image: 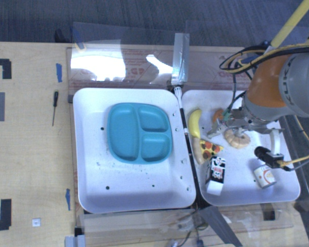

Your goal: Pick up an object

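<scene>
A: What sits in the left bin (pixel 87 189)?

B: A blue divided plate (pixel 140 133) with three compartments, lying flat near the middle of it.

A: And the right bin (pixel 291 187)?

B: That one is crowded. A yellow banana (pixel 194 123) lies along its left wall, toward the upper part. Just below the banana there is a small multicoloured toy (pixel 210 148) in orange, yellow and black. Below that, a black-and-white carton (pixel 216 175) rests tilted near the bin's lower left corner. Toward the lower right stands a small white cup (pixel 264 176) with a red mark.

A: Where is the arm?

B: It enters from the right of the frame, orange band uppermost, and its gripper (pixel 236 129) hangs low over the upper middle of the right bin. Right under it lies a tan, rounded object (pixel 238 140), possibly a shell or pastry, with something orange (pixel 218 116) just to its upper left.

A: Has it caught anything?

B: I cannot tell how the gripper stands; the wrist hides that part.
</scene>
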Controlling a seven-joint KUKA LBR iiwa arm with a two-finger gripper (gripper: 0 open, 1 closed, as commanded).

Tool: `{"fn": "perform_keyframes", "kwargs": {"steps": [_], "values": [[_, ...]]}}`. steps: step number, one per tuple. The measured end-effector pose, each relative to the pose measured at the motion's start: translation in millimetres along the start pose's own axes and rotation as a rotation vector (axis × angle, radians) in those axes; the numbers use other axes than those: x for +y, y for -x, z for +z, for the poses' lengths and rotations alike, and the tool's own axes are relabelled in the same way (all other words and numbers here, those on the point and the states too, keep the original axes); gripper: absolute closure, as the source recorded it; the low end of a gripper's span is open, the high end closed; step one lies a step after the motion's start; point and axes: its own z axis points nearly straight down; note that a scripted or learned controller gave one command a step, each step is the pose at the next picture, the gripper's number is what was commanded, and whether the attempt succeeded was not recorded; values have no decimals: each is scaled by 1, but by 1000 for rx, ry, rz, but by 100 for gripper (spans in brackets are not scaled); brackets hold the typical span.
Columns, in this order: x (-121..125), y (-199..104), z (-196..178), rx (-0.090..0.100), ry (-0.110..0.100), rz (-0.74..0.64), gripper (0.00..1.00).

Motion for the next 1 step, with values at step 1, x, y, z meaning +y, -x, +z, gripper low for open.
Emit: {"fn": "perform_keyframes", "kwargs": {"steps": [1], "values": [[-84,-4,0,2,-5,23,0]]}}
